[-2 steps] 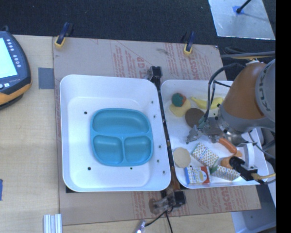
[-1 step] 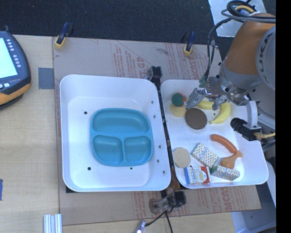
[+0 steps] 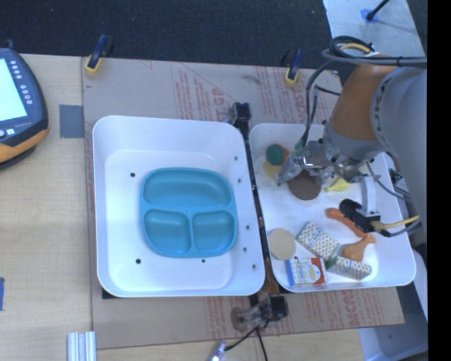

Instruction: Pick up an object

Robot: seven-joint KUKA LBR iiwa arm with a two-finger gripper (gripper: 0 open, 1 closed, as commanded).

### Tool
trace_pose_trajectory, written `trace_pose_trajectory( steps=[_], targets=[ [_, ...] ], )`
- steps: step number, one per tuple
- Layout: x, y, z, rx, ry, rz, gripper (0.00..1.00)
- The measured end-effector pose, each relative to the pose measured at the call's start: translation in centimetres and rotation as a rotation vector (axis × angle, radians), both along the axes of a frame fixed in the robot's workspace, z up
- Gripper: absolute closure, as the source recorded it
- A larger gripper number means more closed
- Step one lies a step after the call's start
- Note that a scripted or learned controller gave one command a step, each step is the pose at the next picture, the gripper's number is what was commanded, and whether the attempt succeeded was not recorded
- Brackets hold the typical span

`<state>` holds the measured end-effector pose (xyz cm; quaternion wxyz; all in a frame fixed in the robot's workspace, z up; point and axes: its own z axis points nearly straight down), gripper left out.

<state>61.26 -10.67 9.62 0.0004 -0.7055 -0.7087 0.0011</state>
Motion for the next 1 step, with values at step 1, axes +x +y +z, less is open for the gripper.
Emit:
trace_pose_trajectory(
  steps=[1],
  targets=[
    [3.87,0.06,-0.51,0.002,0.03,0.003,0.0]
  ],
)
